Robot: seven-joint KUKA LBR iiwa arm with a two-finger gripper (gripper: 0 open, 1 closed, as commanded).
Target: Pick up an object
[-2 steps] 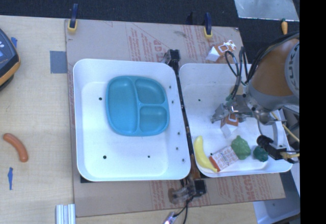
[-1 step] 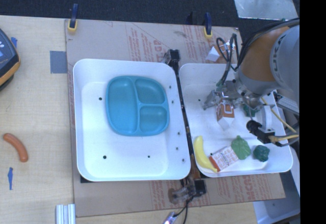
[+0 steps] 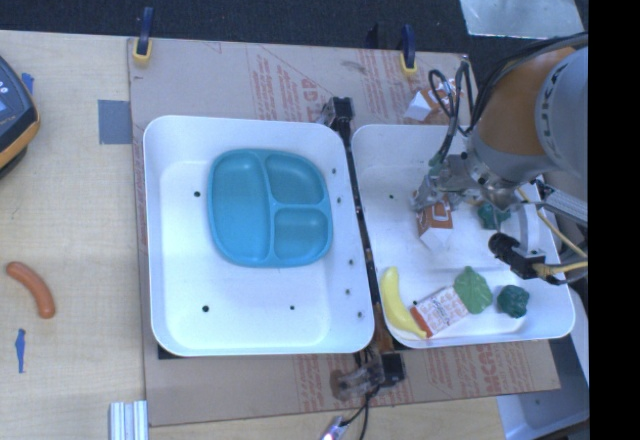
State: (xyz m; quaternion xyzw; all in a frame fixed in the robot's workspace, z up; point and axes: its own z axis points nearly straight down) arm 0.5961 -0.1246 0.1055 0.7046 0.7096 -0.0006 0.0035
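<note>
Yellow plastic banana (image 3: 397, 303) and a red-and-white packet (image 3: 440, 310) are lying at the near rim of the right white bin (image 3: 385, 143), well below the gripper (image 3: 445, 190). A small brown-and-white carton (image 3: 435, 220) is sitting just under the gripper, touching or nearly so. Whether the gripper is spread or closed I cannot tell. The carton is looking tilted, so a closing grip may be nudging it aside rather than catching it. Both bins are resting on brown cardboard (image 3: 290, 78) over a pale wooden bench (image 3: 60, 228).
</note>
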